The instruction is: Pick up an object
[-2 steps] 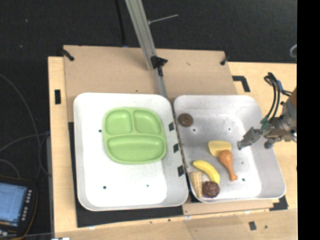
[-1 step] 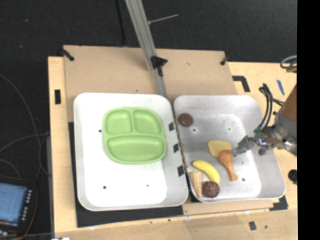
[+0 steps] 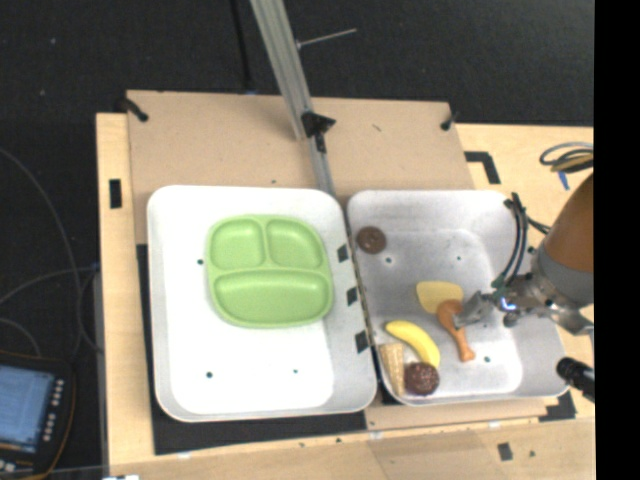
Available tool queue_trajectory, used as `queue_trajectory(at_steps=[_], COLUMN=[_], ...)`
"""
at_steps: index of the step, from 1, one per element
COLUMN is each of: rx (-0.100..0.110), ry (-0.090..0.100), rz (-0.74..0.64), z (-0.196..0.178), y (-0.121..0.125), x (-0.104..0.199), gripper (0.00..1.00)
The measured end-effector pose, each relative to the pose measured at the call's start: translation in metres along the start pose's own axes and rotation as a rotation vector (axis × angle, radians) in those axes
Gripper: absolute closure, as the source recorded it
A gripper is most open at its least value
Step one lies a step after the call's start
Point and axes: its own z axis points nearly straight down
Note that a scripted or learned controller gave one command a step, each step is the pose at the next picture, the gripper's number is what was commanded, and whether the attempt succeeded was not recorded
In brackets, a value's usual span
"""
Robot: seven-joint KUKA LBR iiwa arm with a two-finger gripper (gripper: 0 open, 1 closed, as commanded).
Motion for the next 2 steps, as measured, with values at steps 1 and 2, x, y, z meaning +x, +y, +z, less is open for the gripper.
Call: queue_trajectory(at_steps=[1,2], rx=[-0.01,-0.011], ry=[-0.003,-0.003], rz=[0.003,-0.004], z=[-0.015,-0.059], y=[0.003,0.006], x=[-0.001,0.0], gripper=[1.0,1.0])
